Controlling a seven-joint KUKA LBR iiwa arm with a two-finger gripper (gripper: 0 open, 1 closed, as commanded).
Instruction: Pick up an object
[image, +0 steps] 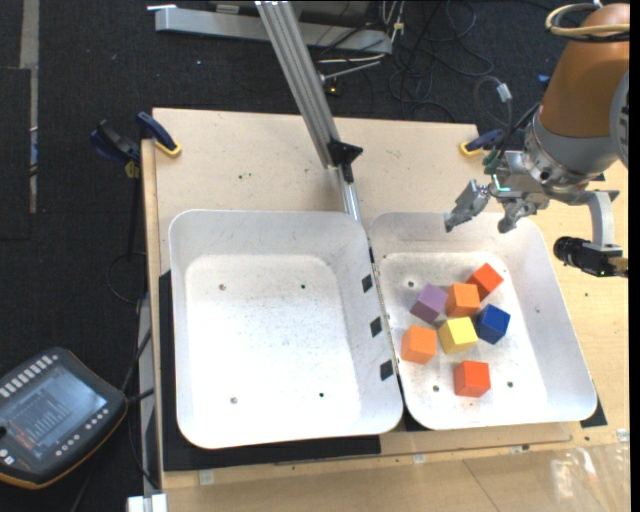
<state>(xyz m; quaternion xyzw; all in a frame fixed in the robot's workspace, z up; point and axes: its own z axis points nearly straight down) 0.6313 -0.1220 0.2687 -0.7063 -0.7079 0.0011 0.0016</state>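
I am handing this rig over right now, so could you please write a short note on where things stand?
Gripper: open, holding nothing, above the far edge of the right bin.
Blocks: seven, all clustered in the right bin: purple, blue, yellow, orange ones, and red-orange ones.
Left bin: no blocks in it.
Done: nothing picked up yet.
Left: lower onto one block, close on it and lift. The red-orange one nearest the front stands a little apart and may be easiest.
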